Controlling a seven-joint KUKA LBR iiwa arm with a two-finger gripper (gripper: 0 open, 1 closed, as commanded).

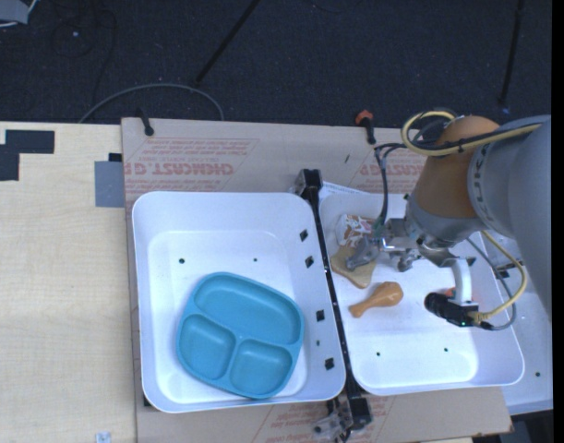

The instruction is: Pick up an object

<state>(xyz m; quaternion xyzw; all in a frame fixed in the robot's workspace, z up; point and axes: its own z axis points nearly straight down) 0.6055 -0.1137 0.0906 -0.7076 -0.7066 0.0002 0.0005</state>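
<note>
Table, right bin point(448, 367) | claw point(366, 258) state: we cannot tell | we centre over drumstick toy point(378, 298), descend straight.

Blue three-compartment tray point(239, 334) flat in left bin point(162, 238); cardboard sheet point(217, 160) under both bins.

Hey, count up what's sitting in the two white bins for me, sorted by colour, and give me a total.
Blue: 1, the divided plate in the left bin.
Tan: 2, the toy drumstick and the flat tan piece in the right bin.
White, printed: 1, the crumpled wrapper.
Total: 4
</note>
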